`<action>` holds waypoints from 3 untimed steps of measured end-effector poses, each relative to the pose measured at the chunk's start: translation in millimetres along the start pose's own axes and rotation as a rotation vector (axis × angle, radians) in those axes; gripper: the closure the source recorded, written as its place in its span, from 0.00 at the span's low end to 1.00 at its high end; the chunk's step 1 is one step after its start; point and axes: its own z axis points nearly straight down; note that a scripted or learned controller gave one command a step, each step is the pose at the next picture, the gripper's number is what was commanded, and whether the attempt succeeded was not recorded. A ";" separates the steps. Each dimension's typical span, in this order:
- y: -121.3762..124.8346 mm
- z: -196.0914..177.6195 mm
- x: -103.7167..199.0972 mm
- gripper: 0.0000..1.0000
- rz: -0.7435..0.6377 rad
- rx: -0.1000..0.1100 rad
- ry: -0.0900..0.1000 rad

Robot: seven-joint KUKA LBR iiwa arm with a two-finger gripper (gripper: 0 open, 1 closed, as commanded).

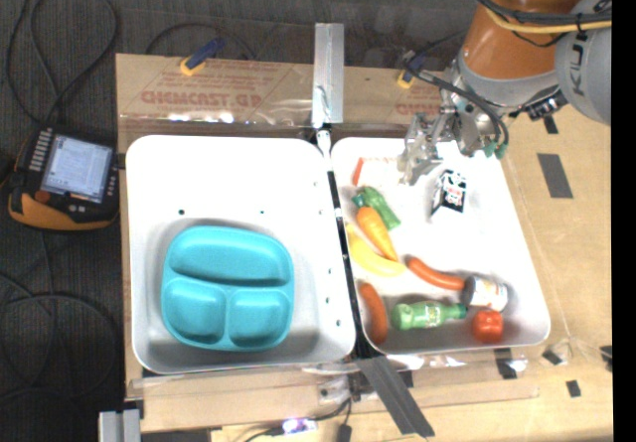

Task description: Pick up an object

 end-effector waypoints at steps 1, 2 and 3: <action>-53.2 82.4 -16.2 1.00 -0.328 0.000 0.001; -110.0 134.8 -16.2 1.00 -0.476 0.003 -0.007; -118.0 127.7 11.6 1.00 -0.357 -0.002 -0.003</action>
